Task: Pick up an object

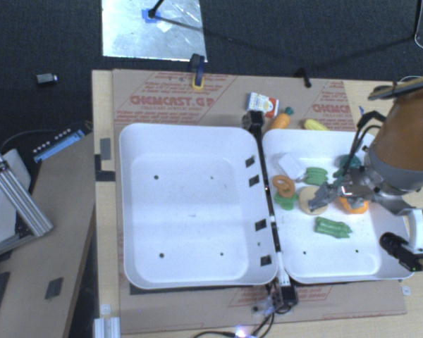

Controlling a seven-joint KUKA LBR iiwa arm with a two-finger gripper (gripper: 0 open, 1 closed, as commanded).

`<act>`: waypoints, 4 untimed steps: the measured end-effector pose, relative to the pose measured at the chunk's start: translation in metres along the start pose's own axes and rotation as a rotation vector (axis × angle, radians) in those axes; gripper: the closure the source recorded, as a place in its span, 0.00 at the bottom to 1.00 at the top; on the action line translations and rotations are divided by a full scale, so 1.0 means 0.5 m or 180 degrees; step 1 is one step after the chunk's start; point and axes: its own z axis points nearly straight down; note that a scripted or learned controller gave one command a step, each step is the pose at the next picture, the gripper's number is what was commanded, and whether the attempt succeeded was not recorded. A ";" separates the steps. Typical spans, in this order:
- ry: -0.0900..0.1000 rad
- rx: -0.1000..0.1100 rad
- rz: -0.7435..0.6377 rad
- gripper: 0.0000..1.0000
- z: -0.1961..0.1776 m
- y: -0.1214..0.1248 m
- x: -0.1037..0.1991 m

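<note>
Arm (pixel 405 143) cropped at right edge

Smooth white plastic bins (pixel 190 210), faintly glossy. Matt brown cardboard (pixel 169 97) beneath, printed red. Dull, scuffed metal sheet (pixel 151 27) on dark, rough carpet (pixel 42 20). Shiny plastic-looking green toy (pixel 333 227). Satin orange band (pixel 405 136). Pale matt wood surface (pixel 63 210).

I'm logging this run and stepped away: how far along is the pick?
Done: the arm has reached into the right bin and its claw sits low among the toys, beside the tan round piece. In hand: I can't see anything between its tips, so no grasp is confirmed. Left: closing on an object and lifting it. The green piece lies untouched.
</note>
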 end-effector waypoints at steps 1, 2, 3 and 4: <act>-0.0004 0.0011 0.0007 0.00 0.220 0.109 -0.063; -0.0001 0.0008 0.0018 0.00 0.278 0.031 -0.179; -0.0006 -0.0026 -0.0020 0.00 0.273 0.208 -0.135; -0.0004 -0.0027 -0.0017 0.00 0.273 0.352 -0.085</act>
